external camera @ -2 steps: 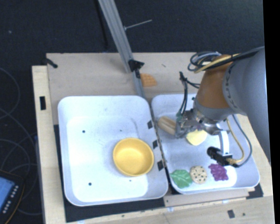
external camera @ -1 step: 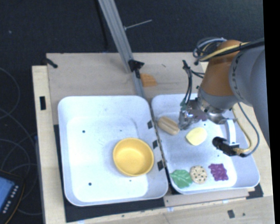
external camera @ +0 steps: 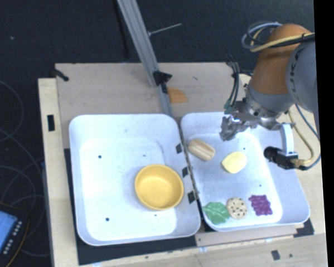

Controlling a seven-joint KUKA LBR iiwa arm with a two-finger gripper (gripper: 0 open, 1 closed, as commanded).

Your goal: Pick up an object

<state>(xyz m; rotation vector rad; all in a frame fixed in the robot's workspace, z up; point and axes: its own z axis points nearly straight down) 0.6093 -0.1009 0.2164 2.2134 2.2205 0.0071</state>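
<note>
A pale yellow lump lies near the middle of the right bin, on the bare white floor. Just to its left, close to the bin's left wall, rests a tan roll-shaped piece, apart from the lump. Along the near edge of the same bin sit a green leaf-like piece, a speckled cookie touching or almost touching it, and a purple grape cluster just beside the cookie; all three lie well apart from the lump. The left bin holds a yellow bowl, upright, toward its right side. Both bins sit on the worktop.

The jaws hang over the far part of the right bin, above and a little behind the lump, with the tan roll down to their left. Whether they stand wide or narrow cannot be told; nothing shows between them.
</note>
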